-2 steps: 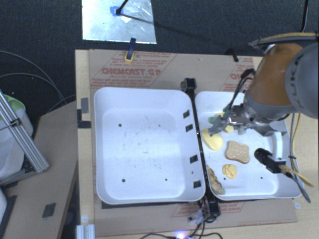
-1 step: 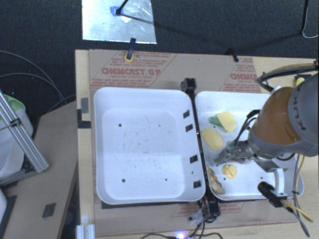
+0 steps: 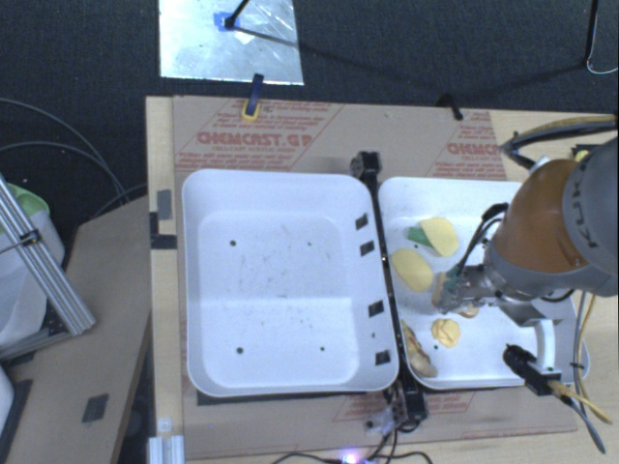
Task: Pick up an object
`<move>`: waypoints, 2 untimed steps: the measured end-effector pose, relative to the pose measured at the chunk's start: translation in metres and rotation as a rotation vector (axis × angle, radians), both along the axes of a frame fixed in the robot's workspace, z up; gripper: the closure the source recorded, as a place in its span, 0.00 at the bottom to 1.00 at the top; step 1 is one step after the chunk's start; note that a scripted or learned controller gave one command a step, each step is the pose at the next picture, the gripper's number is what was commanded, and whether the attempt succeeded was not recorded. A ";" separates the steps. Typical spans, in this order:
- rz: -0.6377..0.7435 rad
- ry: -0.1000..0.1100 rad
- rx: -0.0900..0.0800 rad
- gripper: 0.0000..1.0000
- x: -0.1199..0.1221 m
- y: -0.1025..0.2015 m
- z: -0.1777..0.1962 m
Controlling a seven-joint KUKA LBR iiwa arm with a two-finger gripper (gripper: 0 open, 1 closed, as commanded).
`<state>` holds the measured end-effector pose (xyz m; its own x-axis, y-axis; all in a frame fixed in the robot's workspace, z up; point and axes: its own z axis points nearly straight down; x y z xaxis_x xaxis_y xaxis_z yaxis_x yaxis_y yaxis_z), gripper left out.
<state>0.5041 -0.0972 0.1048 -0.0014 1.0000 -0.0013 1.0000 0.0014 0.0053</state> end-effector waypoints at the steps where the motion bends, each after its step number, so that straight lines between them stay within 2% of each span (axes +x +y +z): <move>1: 0.012 -0.010 0.004 1.00 0.015 0.080 0.121; 2: 0.008 0.001 0.003 1.00 -0.018 0.131 0.150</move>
